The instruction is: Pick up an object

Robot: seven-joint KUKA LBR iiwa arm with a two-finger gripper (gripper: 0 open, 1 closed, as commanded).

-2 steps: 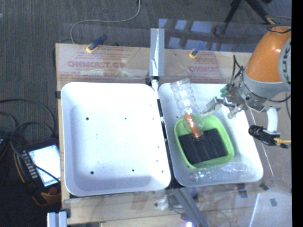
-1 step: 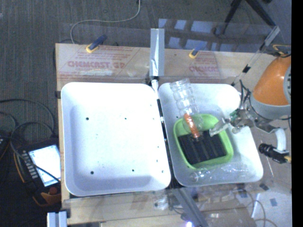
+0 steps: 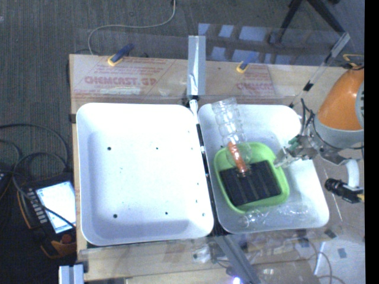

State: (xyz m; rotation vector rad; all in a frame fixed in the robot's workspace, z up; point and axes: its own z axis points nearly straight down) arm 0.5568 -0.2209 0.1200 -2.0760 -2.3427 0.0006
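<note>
Green tray (image 3: 283,189) with a black ribbed insert lies in the right bin (image 3: 308,215), and on it I see a clear plastic bottle (image 3: 232,129) with an orange part, leaning toward the bin's far edge. My gripper (image 3: 288,151) is just beside the tray's right rim; its jaws I cannot tell.

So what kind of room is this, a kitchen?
More likely a robot lab or workshop: a robot arm reaches over two white bins on a clamped wooden bench, with cables on grey carpet.
</note>
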